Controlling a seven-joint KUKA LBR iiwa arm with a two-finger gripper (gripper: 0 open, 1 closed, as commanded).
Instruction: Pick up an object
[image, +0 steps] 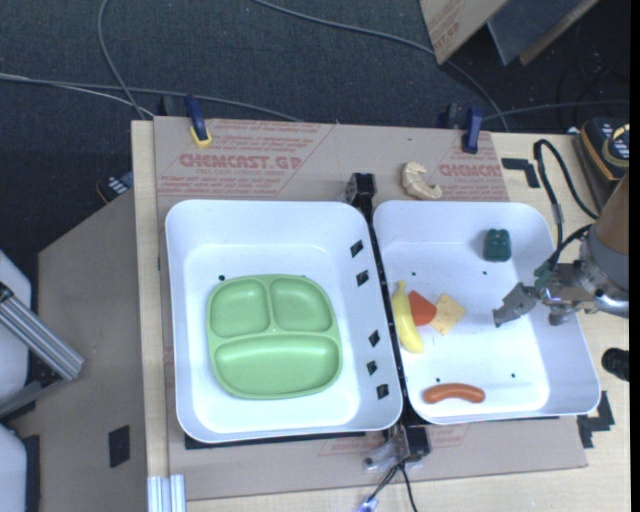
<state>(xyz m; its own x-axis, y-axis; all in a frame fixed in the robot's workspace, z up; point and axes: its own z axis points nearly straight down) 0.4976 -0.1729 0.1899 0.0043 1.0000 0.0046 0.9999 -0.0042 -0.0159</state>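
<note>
The pincer (520, 306) hovers over the right bin (570, 375) near its right wall, fingers parted with nothing between them. Left of it lie a banana (406, 322), red wedge (422, 309) and yellow block (448, 313) (touching), plus a sausage (455, 394) and green cup (497, 243).

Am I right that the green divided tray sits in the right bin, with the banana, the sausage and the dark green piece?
Not quite. The camera view shows the green divided tray alone in the left bin. The banana, the sausage and the dark green piece do lie in the right bin, where the gripper reaches in.
</note>
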